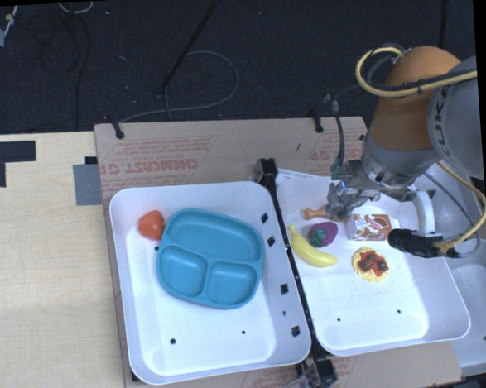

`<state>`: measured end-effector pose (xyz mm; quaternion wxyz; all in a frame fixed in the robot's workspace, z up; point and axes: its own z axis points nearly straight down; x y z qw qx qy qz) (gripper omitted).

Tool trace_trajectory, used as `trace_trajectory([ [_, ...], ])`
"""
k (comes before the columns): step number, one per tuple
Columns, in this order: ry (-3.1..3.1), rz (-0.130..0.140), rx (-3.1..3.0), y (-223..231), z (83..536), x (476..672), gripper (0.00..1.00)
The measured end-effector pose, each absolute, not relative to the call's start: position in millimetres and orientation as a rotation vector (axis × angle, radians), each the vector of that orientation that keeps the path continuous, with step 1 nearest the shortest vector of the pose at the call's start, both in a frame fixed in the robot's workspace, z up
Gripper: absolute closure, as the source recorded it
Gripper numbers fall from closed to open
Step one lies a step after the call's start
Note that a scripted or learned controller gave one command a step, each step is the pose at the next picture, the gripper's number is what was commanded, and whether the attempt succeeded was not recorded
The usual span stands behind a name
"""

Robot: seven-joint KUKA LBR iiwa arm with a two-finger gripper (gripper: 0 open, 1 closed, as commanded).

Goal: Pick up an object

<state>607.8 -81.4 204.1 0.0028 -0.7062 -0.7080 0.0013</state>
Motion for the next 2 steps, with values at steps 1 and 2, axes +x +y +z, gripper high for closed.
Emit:
trace_trajectory([
  [1, -2.220, 0.005, -2.216, -32, 201, 584.4, 1.00],
  [2, -2.222, 0.003, -2.214, 17, 220, 568.1, 1.00],
])
